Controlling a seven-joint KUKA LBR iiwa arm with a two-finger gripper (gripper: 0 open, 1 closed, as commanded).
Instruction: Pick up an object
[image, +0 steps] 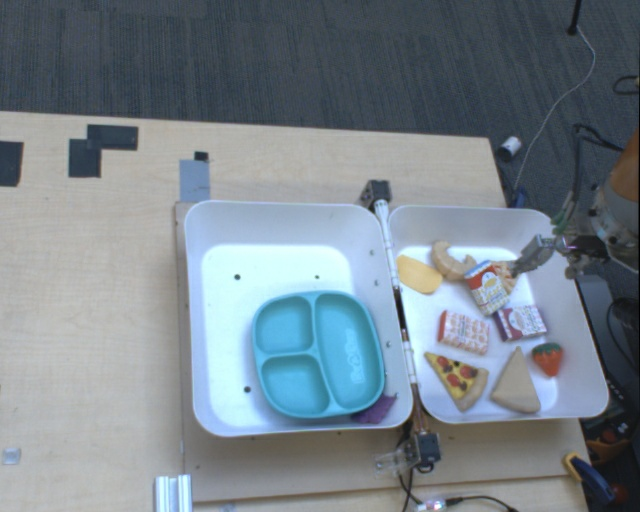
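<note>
Though small and probably light, the carton (490, 288) looks stiff and slick, so its flat sides suit a pinch. It lies beyond the pizza (456, 377), mid right bin (590, 400). The gripper (524, 262), touching its far corner; open or closed, I cannot tell.

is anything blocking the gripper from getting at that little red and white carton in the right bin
Nothing visible. The gripper is already at the red and white carton's upper right edge. The croissant lies close on its left, the dark red packet just below.
</note>
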